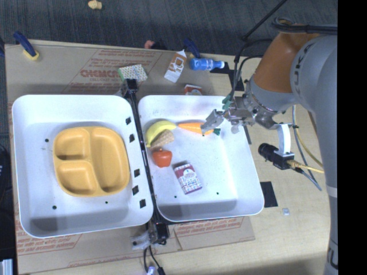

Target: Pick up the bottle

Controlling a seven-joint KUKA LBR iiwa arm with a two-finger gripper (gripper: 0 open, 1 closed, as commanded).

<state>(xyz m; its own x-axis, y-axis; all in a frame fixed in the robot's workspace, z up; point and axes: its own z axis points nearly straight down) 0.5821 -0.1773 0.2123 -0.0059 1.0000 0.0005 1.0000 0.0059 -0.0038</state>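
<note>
A small blue bottle (202, 65) lies on its side on the brown bench, just beyond the far rim of the right bin (246, 171). My gripper (214, 121) hangs low inside the right bin near its far right part. It sits at the green-tipped end of an orange carrot (190, 127), well in front of the bottle. The grey arm with its orange band (281, 62) reaches in from the right. Nothing shows as held in the gripper.
The right bin also holds a banana (156, 129), a waffle cone (163, 138), a red tomato (162, 157) and a small red carton (187, 178). A yellow divided plate (90, 159) lies in the left bin. Small cartons (175, 66) lie on the bench near the bottle.
</note>
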